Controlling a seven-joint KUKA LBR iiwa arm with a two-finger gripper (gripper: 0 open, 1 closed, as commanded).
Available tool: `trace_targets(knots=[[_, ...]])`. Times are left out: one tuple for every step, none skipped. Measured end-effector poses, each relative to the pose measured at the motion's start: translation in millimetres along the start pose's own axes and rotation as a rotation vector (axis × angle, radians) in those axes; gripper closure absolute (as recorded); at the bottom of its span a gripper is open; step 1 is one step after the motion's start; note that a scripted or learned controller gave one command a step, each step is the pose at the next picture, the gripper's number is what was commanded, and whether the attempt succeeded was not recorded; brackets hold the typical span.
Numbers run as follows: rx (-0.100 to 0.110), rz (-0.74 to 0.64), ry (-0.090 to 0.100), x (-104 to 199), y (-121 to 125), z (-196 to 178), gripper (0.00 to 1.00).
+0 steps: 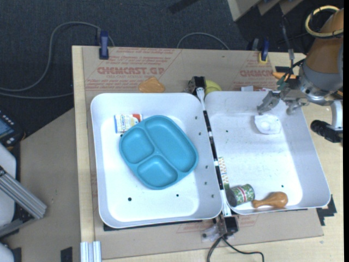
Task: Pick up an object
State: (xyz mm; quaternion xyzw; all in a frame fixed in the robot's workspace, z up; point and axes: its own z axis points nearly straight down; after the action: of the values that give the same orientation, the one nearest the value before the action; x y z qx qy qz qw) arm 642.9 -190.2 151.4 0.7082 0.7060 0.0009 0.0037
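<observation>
My gripper [278, 107] hangs over the far part of the right bin [305, 162], open, with nothing between its fingers [264, 105]. Just in front of it a small white lump [267, 125] lies on the bin floor, apart from the fingertips. In the near left corner of that bin a green can [241, 194] lies on its side beside a brown wooden pear-shaped piece [269, 201]. The left bin [109, 201] holds a blue divided plate [157, 151] and a small white, red and blue packet [127, 121] by the plate's far left edge.
An orange item [151, 84] and a yellow-green ball [211, 87] lie on the board behind the bins. The arm's orange band [326, 48] rises at the right edge. Blue clamps [103, 42] hold the board's far edge.
</observation>
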Motion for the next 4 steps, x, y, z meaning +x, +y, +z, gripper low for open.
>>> trace_targets(knots=[[0.012,-0.004,0.006,21.7,-12.4,50.1,0.00],[0.005,-0.004,0.003,10.9,0.0,67.8,0.00],[-0.007,-0.005,-0.002,9.9,3.4,50.8,1.00],[-0.001,-0.012,0.006,98.8,-16.8,-23.3,1.00]])
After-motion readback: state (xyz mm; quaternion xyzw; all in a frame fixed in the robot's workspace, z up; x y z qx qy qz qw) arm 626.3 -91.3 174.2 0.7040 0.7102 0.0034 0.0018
